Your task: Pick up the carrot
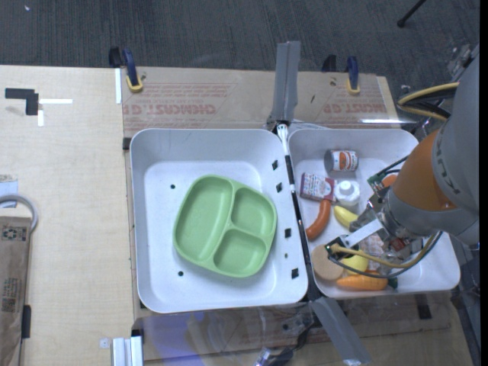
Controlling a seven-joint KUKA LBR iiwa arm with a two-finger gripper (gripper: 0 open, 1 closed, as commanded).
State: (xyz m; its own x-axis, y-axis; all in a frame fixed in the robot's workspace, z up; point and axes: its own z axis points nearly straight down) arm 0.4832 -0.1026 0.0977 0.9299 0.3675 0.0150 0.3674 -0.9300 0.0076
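Observation:
The carrot (361, 283) is orange with a green stub at its right end. It lies flat along the front wall of the right bin (427, 280). My gripper (379, 242) hangs low in that bin, just above and behind the carrot, with the grey arm and its orange band coming in from the right. Nothing shows the carrot being held. It rests on the bin floor.
In the right bin are a small can (341, 160), a red-and-white packet (314, 185), a white bottle (347, 194), an orange-red sausage (319, 219), a banana (345, 216) and a tan round piece (323, 264). A green divided plate (226, 226) lies in the left bin (152, 204).

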